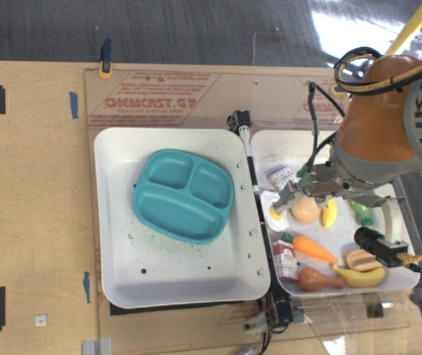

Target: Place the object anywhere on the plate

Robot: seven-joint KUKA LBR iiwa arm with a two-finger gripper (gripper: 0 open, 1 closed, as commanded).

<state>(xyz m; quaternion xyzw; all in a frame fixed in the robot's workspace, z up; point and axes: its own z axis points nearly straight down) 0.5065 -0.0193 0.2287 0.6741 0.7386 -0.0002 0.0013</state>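
One arm hangs low over the right bin (pixel 410 228), presumably to pick; whether its fingers (pixel 297 193) grip anything, I cannot tell. Left of them the plate (pixel 183 194) waits.

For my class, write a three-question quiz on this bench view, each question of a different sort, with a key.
1. True or false: the teal plate lies in the left bin.
2. Multiple choice: the carrot lies in (A) the left bin, (B) the right bin, (C) on the plate.
3. Fill in: the plate has ___ compartments.

Key
1. True.
2. B. It lies among the toy foods, near the banana, below the gripper.
3. Three: two small ones on its upper side, one long one on its lower side.
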